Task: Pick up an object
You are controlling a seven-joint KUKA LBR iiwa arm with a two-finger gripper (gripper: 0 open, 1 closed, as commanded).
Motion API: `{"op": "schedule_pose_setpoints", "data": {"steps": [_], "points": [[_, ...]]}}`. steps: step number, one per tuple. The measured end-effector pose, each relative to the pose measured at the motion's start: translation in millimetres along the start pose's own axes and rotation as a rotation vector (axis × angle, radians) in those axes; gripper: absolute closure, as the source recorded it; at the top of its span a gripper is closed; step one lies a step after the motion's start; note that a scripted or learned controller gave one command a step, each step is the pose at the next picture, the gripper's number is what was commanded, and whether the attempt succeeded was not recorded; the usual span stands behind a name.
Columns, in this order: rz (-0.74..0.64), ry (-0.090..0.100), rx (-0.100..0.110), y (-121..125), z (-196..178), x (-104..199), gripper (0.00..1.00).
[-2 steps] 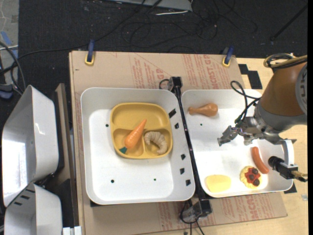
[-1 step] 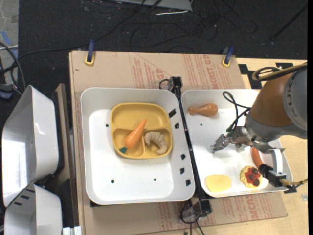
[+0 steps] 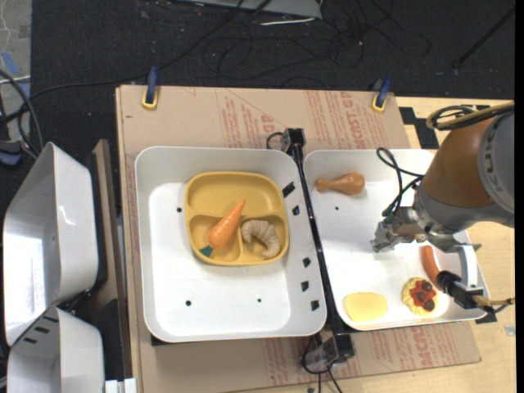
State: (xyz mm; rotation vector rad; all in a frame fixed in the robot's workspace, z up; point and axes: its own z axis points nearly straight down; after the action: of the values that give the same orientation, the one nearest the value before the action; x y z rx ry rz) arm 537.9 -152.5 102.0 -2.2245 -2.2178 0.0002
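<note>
Desk: brown board with red printed lettering, fastened along the far edge by two yellow clamps. Two shallow white bins are borne side by side, touching: left bin, right bin.

a: what sits under the bench?
b: a dark speckled floor, with black cables trailing across the far side.
a: and the bench top?
b: brown cardboard, clipped by two clamps along its far edge.
</note>
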Motion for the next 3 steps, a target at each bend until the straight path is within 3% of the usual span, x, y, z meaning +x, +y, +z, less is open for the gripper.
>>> {"op": "schedule_pose_setpoints", "data": {"steps": [3], "points": [[-0.006, -0.002, -0.007, 3.5, -150.9, -1.8, 1.00]]}}
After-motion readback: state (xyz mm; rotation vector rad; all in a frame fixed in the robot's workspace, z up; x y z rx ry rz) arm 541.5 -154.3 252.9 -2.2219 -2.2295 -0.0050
